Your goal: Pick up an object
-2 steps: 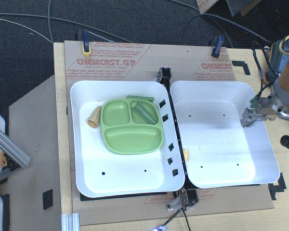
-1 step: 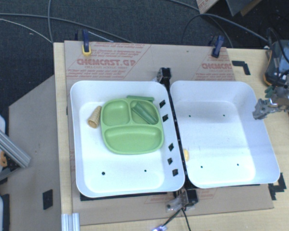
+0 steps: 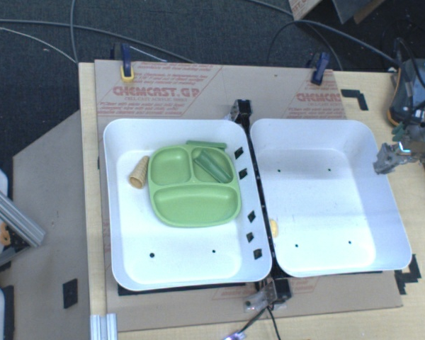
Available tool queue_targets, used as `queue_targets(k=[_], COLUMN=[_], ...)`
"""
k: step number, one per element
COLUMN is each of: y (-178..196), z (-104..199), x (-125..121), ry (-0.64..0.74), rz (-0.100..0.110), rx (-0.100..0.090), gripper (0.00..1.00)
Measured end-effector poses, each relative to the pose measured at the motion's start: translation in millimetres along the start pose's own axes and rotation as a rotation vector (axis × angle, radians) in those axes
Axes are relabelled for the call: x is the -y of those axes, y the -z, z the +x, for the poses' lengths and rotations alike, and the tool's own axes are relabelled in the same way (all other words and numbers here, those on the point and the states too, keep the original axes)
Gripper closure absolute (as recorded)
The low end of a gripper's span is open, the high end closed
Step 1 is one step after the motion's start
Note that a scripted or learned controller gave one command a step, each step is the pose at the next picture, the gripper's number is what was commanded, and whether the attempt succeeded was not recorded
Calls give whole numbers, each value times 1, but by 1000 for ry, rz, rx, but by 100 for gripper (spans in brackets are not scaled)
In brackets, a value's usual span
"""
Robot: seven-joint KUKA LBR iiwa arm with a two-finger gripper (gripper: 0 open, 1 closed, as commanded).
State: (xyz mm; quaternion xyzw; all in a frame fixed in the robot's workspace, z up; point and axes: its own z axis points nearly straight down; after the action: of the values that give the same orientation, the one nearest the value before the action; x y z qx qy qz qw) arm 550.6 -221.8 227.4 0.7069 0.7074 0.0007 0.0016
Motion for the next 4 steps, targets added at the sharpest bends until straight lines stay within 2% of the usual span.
queue_targets(k=[1, 2, 4], y=[-9, 1, -11], z=[58, 110, 210], x=[1, -2, -1], ry=[5, 6, 4], rz=[6, 4, 6], rx=[-5, -5, -4], gripper=[100, 100, 100])
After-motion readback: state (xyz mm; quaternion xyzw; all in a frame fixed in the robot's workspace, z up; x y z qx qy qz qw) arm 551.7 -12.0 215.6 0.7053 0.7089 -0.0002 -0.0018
